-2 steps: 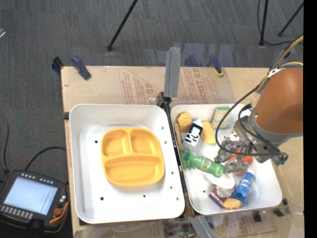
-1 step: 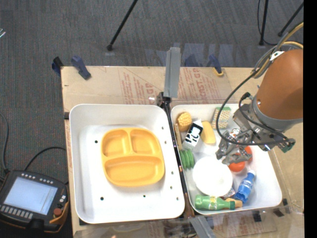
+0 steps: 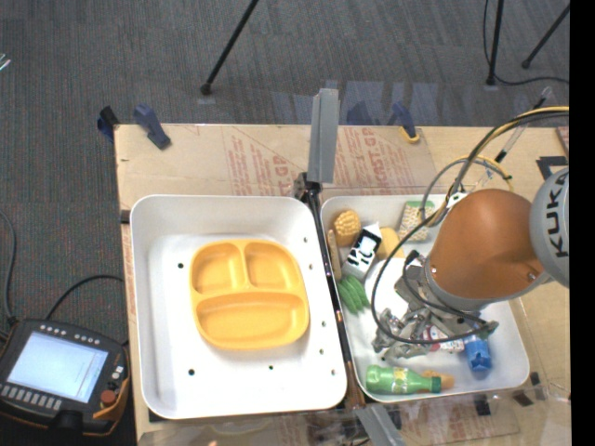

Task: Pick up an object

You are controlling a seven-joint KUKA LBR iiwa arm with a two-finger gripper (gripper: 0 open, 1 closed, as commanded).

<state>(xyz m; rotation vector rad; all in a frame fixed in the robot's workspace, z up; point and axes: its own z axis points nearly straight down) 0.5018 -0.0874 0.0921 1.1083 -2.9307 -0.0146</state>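
Observation:
The arm reaches into the right bin (image 3: 509,372) from the right, its orange band covering much of the bin's middle. My gripper (image 3: 402,334) hangs low over the bin floor, just above a green bottle (image 3: 402,379) lying along the front wall. A blue object (image 3: 479,356) sits right of the gripper. A yellow textured ball (image 3: 347,223), a black-and-white box (image 3: 363,249), a green leafy toy (image 3: 352,293) and a pale corn-like piece (image 3: 413,216) lie toward the bin's left and back. Nothing shows between the fingers.
The left bin (image 3: 158,342) holds a yellow divided plate (image 3: 249,293). A grey post (image 3: 323,142) stands behind the wall between the bins. A teach pendant (image 3: 58,373) lies at the lower left, off the bench. Cables loop above the arm.

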